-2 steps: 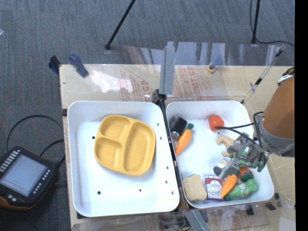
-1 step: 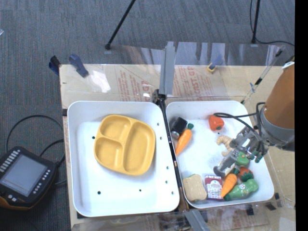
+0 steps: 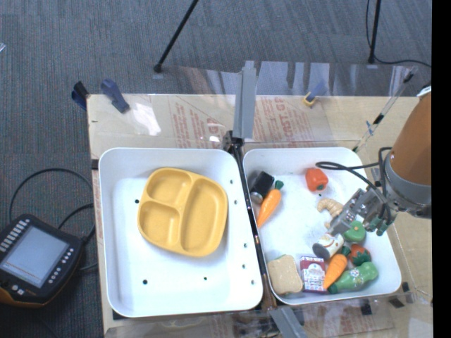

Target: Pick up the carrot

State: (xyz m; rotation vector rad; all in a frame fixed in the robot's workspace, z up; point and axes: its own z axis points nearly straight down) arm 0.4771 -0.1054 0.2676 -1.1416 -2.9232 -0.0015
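The hand (image 3: 358, 215), grip state unclear, hovers at right; the orange tapered carrot (image 3: 268, 206) at centre should be approached along its length.

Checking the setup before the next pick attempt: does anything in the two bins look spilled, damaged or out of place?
Nothing stands out. The yellow plate lies flat in the left bin. In the right bin, one carrot leans by the left wall, another sits among crowded toy foods near the pincer. No spills or damage visible.
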